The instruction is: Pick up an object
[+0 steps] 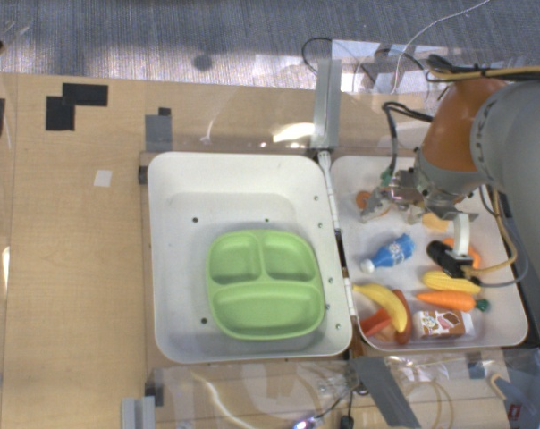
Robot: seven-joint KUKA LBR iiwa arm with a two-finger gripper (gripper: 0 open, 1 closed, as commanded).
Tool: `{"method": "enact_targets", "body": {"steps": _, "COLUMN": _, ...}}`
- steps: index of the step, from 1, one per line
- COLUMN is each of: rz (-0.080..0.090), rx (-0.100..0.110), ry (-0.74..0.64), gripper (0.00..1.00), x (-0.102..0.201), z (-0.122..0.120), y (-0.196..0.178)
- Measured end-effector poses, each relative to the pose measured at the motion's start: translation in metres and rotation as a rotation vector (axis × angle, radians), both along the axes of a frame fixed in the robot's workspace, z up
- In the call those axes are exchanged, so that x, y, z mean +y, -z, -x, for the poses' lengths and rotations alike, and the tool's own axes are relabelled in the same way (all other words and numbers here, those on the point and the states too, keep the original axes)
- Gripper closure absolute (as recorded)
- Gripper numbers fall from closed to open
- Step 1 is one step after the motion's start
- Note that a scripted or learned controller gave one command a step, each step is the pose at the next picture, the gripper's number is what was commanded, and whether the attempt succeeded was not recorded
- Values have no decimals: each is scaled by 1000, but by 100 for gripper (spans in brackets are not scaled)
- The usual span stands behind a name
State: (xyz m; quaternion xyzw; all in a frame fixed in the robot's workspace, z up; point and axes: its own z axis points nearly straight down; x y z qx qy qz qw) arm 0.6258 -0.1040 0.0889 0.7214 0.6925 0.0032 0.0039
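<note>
I read this as the approach step: the claw (397,195) sits low in the right bin (518,324), in the part farthest from the green tray (265,284), and nothing is lifted yet. I cannot tell how far the claw is spread or whether it grips anything; the wrist hardware and cables blur it. A small orange-brown piece (370,202) lies just beside the claw, on the side toward the green tray, and looks like the nearest candidate, though I cannot make out what it is. Other candidates lie farther from the tray's far edge, toward the near rim of the right bin: a blue and white bottle (391,253), smooth and rounded, lying on its side; a yellow banana (386,302), curved and glossy; a carrot (449,300) with a green tip; a yellow corn-like piece (449,281); a small carton (444,324), boxy with flat faces. All look like hard plastic toys. The green tray, three-sectioned and matte, lies alone in the left bin (181,195) on the table (64,266). Next move, as I judge it: settle over one item, close, then raise straight up, minding the crowding near the banana.
</note>
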Motion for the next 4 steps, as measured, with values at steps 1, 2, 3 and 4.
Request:
{"method": "enact_targets", "body": {"steps": 1, "rz": -1, "rx": 3, "ry": 23, "gripper": 0, "x": -14, "z": -7, "y": -8}}
{"method": "enact_targets", "body": {"steps": 2, "rz": -1, "rx": -1, "ry": 1, "gripper": 0, "x": -15, "z": 92, "y": -1}}
{"method": "enact_targets", "body": {"steps": 3, "rz": -2, "rx": -10, "ry": 0, "gripper": 100, "x": -14, "z": 89, "y": -14}}
{"method": "enact_targets", "body": {"steps": 4, "rz": -2, "rx": -10, "ry": 0, "gripper": 0, "x": -14, "z": 89, "y": -13}}
